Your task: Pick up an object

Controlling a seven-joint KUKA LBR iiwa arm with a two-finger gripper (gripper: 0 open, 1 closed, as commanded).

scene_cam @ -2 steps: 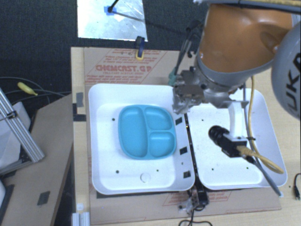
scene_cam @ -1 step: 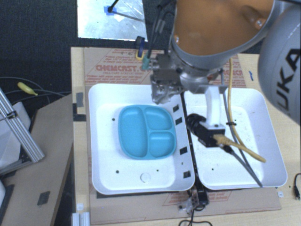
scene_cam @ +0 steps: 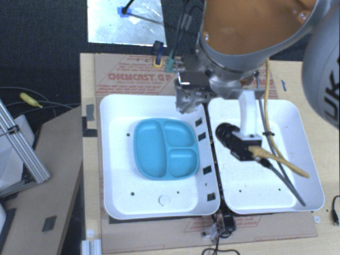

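Observation:
A light blue plate with three compartments lies flat in the middle of the left bin. My gripper hangs over the far right corner of that bin, close to the strip where the two bins meet. It is behind the plate's far right edge and apart from it. Nothing shows in its grasp. The grey arm with its orange band reaches in from the upper right and hides the back of the right bin.
The bins rest on a cardboard sheet. Behind it stand a small blue and yellow clamp and a shiny metal sheet. An aluminium frame stands at the left.

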